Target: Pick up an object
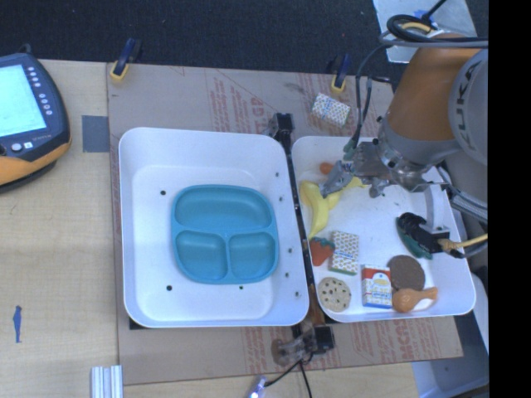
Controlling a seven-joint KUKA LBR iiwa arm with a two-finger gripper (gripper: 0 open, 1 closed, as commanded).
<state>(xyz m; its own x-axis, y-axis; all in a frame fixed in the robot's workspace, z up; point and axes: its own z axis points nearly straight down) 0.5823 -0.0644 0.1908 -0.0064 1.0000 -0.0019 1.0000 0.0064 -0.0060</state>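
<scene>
The gripper (342, 177) hung at the far left of the right bin (461, 303), just above the one banana (315, 211); whether it grasped anything could not be told, the wrist hiding it. Leftward, one blue plate (224, 232) sat in the left bin (134, 222) with bare floor around. One cookie (333, 293), one patterned box (344, 252) and one carton (377, 288) crowded the right bin's near edge.

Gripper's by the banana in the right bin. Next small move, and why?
Probably a short descent onto the upper end of the banana. The gripper hangs right over that end in the right bin, while the cookie lies farther off, so the banana looks the nearest target.
</scene>
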